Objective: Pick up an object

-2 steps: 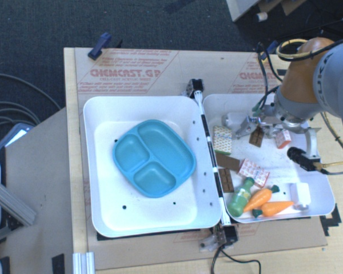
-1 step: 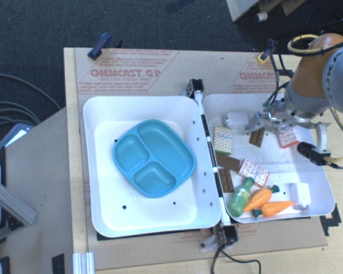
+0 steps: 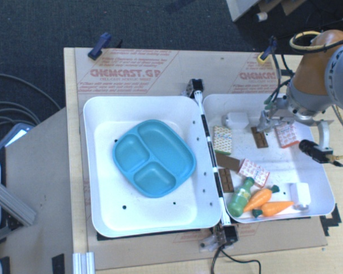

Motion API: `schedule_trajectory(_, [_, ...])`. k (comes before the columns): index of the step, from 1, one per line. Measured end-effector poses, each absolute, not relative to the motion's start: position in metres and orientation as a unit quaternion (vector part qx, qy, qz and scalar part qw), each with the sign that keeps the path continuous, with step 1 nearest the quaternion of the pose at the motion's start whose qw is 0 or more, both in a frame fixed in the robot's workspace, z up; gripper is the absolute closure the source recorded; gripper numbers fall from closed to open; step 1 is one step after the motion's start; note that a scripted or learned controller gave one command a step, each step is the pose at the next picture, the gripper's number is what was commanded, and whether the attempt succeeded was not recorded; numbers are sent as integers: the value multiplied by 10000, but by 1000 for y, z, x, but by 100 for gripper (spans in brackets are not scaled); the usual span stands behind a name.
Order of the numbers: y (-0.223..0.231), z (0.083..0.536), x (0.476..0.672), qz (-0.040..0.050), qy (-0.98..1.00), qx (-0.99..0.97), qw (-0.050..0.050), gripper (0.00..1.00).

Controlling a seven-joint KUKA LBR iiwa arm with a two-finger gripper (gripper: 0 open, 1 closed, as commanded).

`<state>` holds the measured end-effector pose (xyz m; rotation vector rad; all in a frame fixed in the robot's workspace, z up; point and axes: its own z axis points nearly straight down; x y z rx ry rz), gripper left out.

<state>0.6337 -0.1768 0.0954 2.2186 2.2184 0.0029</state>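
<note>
The arm [image 3: 317, 67] leans in over the right bin [image 3: 326, 178], its gripper [image 3: 267, 123] low near the back, above a small brown block [image 3: 259, 137]. From here I cannot tell how the jaws stand. A red-and-white packet [image 3: 286, 135] lies just beside it. Toward the front sit two carrots [image 3: 267, 203], a green bottle [image 3: 240, 197], a patterned card [image 3: 255, 172], a tan pouch [image 3: 222, 140] and a dark bar [image 3: 225, 180]. The left bin [image 3: 103, 153] holds a blue divided plate [image 3: 154, 157], flat on the bottom. Both bins rest on the desk [image 3: 160, 73].
</note>
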Motion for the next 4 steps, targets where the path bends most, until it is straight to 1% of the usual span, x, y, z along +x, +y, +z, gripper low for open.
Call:
schedule_trajectory(1, [-171,90,614,25,7069,7073,49,100])
schedule_trajectory(2, [-171,89,613,15,7068,7074,36,0])
schedule_trajectory(3, [-170,99,614,26,7067,7075,31,100])
schedule_trajectory(4, [-170,99,613,26,7067,7075,30,0])
